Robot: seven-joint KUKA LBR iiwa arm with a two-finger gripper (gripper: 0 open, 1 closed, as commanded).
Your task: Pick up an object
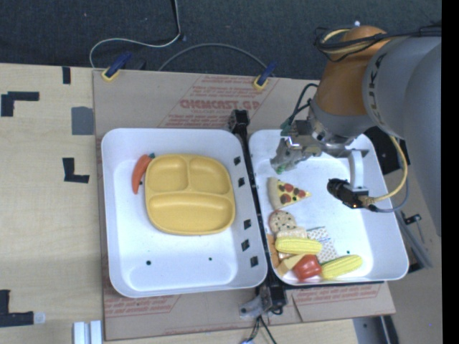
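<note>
Trouble looked likely: gripper, finger state impossible to tell, hung at twelve o'clock of pizza slice near right bin wall, risking a rim strike.

Bins: smooth white plastic, slight sheen.
Plate: yellow plastic, smooth, softly glossy.
Carrot: orange plastic, shiny.
Pizza, corn, tomato: moulded plastic, smooth.
Base sheet: brown printed cardboard, matt.
Bench: pale wood grain, matt.
Arm: grey casing and orange band, both glossy.
Backdrop: dark cloth, rough weave.
</note>
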